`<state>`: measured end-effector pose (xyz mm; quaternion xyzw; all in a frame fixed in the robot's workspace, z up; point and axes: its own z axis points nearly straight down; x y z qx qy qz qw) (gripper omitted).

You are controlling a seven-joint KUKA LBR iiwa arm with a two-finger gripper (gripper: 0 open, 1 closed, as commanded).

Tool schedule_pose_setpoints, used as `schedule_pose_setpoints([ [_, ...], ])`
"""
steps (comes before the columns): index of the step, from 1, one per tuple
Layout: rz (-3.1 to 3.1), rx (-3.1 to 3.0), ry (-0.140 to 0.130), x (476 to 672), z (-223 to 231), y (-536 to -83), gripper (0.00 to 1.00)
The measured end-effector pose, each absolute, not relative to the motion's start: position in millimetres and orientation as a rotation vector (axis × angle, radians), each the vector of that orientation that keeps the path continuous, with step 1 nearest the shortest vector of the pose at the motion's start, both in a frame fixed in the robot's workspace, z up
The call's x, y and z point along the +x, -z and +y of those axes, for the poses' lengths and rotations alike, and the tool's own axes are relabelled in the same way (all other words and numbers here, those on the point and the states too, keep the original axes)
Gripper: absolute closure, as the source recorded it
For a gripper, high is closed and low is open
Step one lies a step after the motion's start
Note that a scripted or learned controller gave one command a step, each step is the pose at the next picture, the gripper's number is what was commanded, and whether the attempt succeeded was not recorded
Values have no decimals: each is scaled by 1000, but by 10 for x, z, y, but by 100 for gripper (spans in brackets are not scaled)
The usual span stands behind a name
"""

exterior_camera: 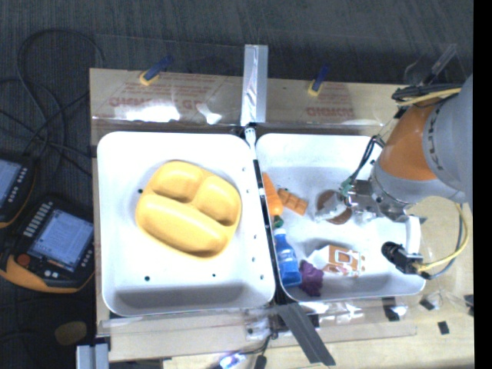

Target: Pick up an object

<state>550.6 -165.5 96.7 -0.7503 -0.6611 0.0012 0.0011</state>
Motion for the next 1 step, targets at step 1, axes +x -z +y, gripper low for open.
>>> schedule_pose_setpoints([
  [1, -2130, -2321, 4, 6034, -1408, -885, 0],
])
